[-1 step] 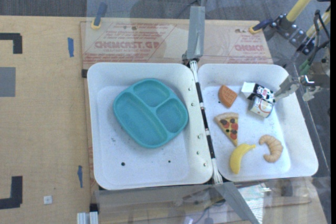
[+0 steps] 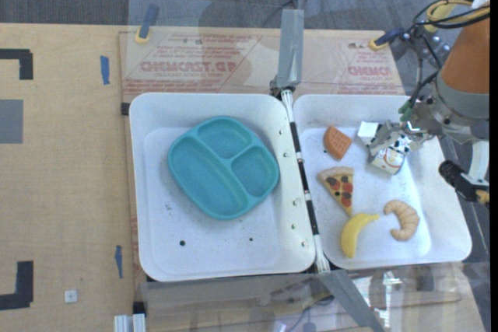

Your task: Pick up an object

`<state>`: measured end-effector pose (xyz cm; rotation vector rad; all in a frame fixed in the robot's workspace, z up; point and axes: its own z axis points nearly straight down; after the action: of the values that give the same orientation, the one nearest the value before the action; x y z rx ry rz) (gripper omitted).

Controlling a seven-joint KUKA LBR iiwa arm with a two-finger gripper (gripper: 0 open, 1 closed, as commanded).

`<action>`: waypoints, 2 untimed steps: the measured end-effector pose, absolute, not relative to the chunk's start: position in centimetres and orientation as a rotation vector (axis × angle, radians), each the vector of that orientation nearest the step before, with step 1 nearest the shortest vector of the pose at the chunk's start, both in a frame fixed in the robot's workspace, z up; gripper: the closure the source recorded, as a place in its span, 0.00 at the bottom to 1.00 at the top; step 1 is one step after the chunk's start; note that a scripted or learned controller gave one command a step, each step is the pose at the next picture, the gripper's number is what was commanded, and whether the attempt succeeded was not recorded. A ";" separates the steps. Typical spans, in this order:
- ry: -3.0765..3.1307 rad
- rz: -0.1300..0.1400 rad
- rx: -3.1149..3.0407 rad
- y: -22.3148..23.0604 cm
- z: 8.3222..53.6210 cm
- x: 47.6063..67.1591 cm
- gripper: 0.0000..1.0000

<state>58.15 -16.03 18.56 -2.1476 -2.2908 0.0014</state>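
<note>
In the right bin [image 2: 443, 245], the pizza slice [image 2: 339, 187], banana [image 2: 355, 232] and croissant [image 2: 403, 218] crowd the near half; the far-left corner lies open.

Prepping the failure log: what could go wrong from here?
1. The tool sits low near the right bin's upper right, over a small white item close to a white block; it may nudge rather than grab.
2. The orange wedge lies close, so a sweep could knock it.
</note>
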 end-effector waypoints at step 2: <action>-2.390 -0.034 -2.091 -20.3 10.8 60.8 0.00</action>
<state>60.77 -20.30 10.79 -2.0912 -2.3902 -0.0344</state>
